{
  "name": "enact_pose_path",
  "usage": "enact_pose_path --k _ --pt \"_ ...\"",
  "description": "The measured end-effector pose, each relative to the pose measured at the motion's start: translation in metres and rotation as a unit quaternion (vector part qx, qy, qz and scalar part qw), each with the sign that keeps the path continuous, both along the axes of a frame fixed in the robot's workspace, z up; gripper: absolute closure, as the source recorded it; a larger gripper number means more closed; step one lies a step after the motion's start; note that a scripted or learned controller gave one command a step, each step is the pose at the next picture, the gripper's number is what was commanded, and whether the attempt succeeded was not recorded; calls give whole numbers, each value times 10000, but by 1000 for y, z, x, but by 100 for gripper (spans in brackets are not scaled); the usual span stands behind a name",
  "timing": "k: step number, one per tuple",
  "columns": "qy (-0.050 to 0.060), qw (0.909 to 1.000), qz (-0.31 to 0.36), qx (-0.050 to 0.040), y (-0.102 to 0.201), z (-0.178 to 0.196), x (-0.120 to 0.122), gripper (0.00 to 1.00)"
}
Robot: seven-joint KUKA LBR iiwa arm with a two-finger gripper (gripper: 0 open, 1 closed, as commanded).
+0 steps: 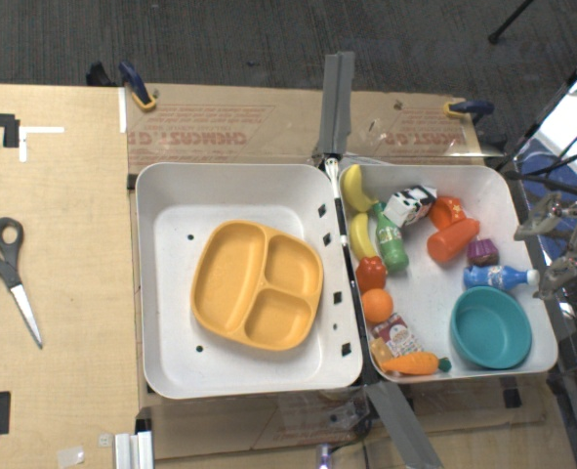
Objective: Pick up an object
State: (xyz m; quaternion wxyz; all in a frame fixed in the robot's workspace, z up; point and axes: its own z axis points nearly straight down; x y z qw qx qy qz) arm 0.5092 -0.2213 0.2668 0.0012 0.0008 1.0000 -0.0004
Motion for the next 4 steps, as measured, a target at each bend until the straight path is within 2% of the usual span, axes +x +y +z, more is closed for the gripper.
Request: enact_pose_path --k 1,2,3,4 --pt "0 9992 401 2 0 -139 43 0" --pt "-7 9989 470 0 41 -173 63 0" --pt "26 9907 1360 8 110 -173 127 0" --pt "-36 9905 1372 -21 109 -161 130 100"
